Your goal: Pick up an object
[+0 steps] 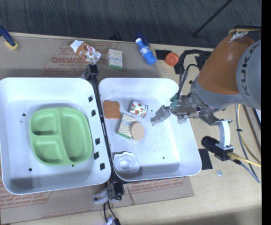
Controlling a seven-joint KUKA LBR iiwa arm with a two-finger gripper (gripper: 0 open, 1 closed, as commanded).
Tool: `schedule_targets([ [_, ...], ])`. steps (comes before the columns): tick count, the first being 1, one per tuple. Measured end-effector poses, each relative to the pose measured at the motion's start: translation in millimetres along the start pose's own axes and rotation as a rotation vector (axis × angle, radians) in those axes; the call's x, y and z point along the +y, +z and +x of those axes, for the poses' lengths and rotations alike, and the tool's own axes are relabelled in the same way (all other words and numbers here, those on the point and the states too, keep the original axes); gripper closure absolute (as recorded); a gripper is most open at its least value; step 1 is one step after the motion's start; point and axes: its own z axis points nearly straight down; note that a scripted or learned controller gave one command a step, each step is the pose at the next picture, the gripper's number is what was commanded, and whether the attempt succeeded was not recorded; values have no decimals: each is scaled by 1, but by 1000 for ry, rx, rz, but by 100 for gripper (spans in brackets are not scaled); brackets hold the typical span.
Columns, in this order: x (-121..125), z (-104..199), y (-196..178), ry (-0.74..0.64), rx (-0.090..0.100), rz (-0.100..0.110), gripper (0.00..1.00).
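Observation:
The right bin [173, 163] holds several small objects: an orange-brown square piece [111, 109], a small patterned cup on its side [138, 108], a green-and-white packet [125, 125], a tan round cookie [137, 131] and a white lump [125, 161] near the front edge. My gripper [160, 116] hangs over the middle of the right bin, just right of the cup, its grey fingers pointing left. Nothing shows between the fingers.
The left bin [9, 102] holds a green divided plate [60, 135]. Behind the bins on the cardboard lie a snack packet [86, 52], a small green box [115, 58], a blue bottle [146, 51] and an orange ball [172, 58]. Cables run at the right.

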Motion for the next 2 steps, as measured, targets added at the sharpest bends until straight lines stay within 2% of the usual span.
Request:
schedule_targets([
  [1, -39, -36, 120, 0, 1, 3, 0],
  [2, -37, 17, 153, -3, 1, -1, 0],
])
